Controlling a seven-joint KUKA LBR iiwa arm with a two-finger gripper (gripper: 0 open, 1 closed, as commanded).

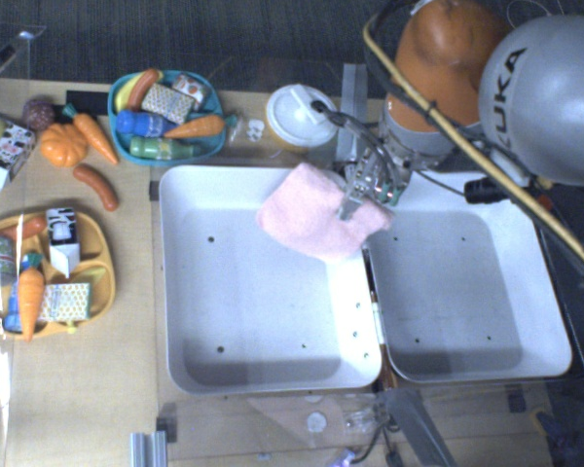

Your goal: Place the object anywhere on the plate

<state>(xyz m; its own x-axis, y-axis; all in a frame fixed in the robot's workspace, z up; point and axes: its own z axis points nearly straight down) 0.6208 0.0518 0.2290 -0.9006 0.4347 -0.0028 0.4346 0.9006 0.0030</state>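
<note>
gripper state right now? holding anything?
Tool: sits at the upper right edge of the pink cloth, over the seam between the two bins; whether it grips the cloth cannot be told.

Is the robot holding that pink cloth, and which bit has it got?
It looks like it: the gripper meets the pink cloth at its upper right edge, but the view is too blurry to confirm a real pinch.

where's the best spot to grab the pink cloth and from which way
Probably the raised fold near the right end of the crumpled pink cloth, coming straight down from above. It lies limp over the top right rim of the left white bin, so a vertical pinch on a ridge suits it best.
</note>
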